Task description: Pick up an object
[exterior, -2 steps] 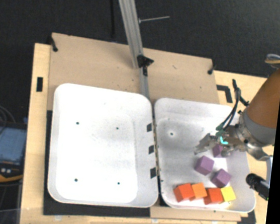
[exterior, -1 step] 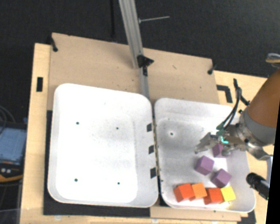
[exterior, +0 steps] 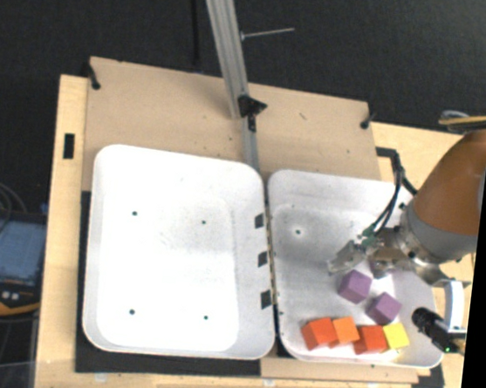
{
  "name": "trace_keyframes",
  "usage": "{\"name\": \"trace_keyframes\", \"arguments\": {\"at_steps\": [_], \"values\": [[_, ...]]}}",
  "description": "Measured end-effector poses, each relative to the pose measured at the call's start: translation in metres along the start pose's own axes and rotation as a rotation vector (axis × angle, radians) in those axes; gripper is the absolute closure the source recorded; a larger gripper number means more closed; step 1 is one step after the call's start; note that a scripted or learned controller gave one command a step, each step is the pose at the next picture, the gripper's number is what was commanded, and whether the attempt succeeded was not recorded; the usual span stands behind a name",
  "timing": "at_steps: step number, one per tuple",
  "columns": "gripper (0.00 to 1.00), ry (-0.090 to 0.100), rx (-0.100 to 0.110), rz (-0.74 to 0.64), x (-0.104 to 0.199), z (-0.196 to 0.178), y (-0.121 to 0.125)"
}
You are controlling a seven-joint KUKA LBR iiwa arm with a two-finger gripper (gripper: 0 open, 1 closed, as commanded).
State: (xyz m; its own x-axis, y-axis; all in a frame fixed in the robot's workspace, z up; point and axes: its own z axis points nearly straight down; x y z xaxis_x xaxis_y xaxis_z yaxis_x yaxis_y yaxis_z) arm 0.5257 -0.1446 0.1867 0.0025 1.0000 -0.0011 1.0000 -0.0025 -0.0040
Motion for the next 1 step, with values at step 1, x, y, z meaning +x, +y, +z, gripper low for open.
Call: {"name": "trace_keyframes", "arguments": {"at_steps": [1], "values": [[0.0, -0.006, -0.01, 0.0, 0.0001, 0.0545, -0.0065]]}}
